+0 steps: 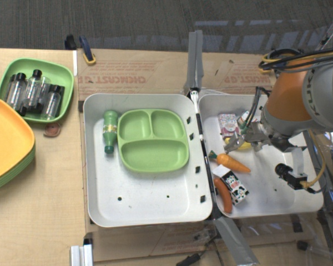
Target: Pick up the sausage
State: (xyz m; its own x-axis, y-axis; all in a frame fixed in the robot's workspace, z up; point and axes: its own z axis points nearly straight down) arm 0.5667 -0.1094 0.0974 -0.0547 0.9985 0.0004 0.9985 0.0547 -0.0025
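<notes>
Partly hidden, sausage point(223, 194) lies under the black-and-white box point(236, 186).

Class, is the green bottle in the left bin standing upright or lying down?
Lying down: the bottle rests lengthwise on the bin floor, beside the green plate.

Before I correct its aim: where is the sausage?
The sausage lies in the right bin, at its near left corner, beside the black-and-white carton and below the carrot.
</notes>
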